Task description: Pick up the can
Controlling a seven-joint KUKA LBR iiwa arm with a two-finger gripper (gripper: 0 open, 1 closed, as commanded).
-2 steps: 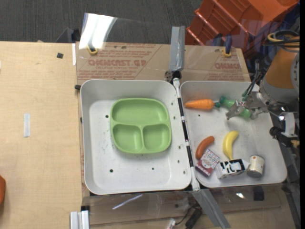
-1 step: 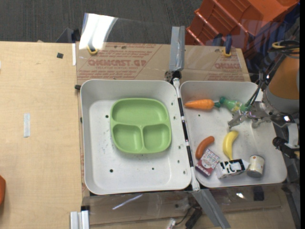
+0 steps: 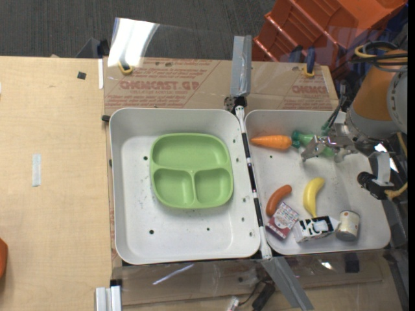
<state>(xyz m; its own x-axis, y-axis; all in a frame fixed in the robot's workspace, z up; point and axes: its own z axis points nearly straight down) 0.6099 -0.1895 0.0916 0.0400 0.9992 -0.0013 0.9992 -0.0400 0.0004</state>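
Task not yet begun: can (image 3: 348, 225) lying on its side in near right corner of right bin (image 3: 369, 173), untouched, well apart from gripper (image 3: 322, 146) poised empty near carrot (image 3: 272, 142), jaw spread indeterminable; approach, grasp, lift outstanding.

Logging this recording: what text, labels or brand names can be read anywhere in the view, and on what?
"CHEMCAST GP", roughly, in faded red on the film-covered panel behind the bins; the print repeats at its right end, unreadable there.
Small box with a red and white label: too small to read.
Black and white carton: print blurred.
Can: no legible label.
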